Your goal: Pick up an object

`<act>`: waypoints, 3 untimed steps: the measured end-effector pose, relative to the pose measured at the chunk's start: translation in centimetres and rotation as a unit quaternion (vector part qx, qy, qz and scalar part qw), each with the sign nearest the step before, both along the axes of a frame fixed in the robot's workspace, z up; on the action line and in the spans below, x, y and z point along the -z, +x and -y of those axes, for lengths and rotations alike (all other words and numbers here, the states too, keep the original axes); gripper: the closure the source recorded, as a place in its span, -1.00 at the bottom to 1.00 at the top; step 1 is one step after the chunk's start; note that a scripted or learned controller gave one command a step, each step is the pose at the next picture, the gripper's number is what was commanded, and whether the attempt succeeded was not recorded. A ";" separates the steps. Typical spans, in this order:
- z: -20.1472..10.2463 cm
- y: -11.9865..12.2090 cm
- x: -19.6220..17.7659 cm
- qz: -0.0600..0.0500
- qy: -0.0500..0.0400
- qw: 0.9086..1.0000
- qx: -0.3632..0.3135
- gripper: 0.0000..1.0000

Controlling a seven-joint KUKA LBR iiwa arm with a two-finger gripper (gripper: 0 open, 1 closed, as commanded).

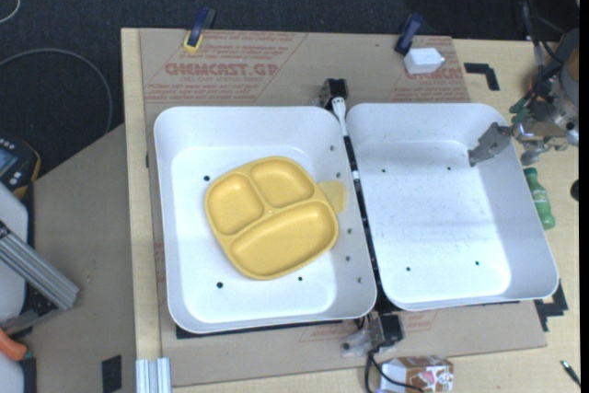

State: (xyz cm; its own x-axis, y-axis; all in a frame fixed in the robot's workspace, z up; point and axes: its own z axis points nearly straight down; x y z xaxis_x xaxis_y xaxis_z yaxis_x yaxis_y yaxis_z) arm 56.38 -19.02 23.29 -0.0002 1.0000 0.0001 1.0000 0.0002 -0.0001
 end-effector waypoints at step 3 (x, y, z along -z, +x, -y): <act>-10.3 -7.6 -31.0 0.004 -0.001 1.000 -0.001 1.00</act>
